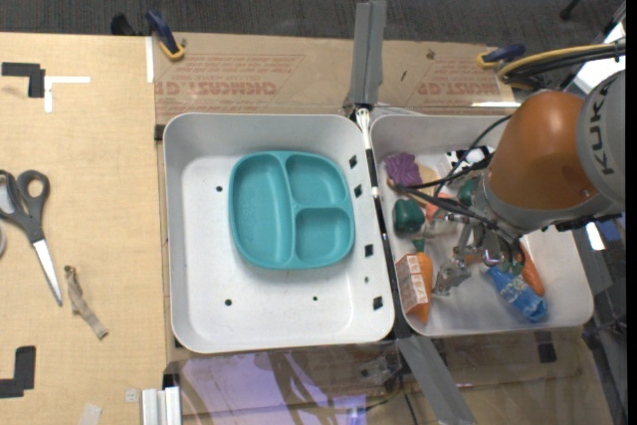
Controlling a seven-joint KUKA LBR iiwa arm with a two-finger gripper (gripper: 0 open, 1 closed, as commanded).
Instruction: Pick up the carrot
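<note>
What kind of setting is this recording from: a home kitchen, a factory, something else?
Most likely a robotics lab bench. A KUKA arm reaches over two white bins clamped side by side, toy food fills the right one, and scissors and tape marks lie on the cardboard-covered benchtop.

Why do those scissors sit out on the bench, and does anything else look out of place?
Nothing looks spilled or broken. The scissors lie loose on the wooden bench left of the bins, beside a small scrap. The teal plate sits slightly askew in the left bin, and the toys crowd the right bin under the arm.
</note>
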